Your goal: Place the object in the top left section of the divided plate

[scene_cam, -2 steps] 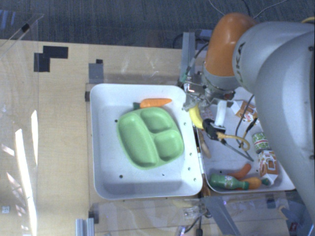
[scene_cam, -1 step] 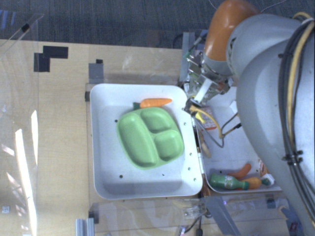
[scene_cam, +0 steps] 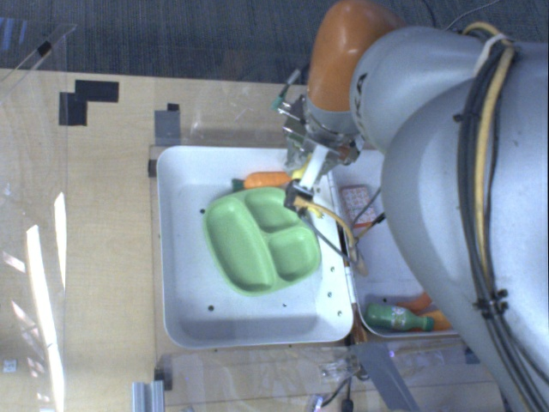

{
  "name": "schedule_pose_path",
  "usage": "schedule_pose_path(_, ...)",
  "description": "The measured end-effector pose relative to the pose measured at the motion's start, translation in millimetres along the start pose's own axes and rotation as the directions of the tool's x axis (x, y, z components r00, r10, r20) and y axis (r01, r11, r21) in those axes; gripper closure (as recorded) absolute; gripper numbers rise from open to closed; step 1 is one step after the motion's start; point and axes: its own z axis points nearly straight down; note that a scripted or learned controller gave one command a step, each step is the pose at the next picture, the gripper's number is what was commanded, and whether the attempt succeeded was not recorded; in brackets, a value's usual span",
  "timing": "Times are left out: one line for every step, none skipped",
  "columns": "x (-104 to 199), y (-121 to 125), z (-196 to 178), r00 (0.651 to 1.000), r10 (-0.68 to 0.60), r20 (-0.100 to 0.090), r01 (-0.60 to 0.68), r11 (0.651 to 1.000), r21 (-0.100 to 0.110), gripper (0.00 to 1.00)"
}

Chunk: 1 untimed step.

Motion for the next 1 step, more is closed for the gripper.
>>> schedule_pose_path(0.2,0.0,-0.3,1.0,-0.001,-0.001,0.001,1.0,0.0,0.0)
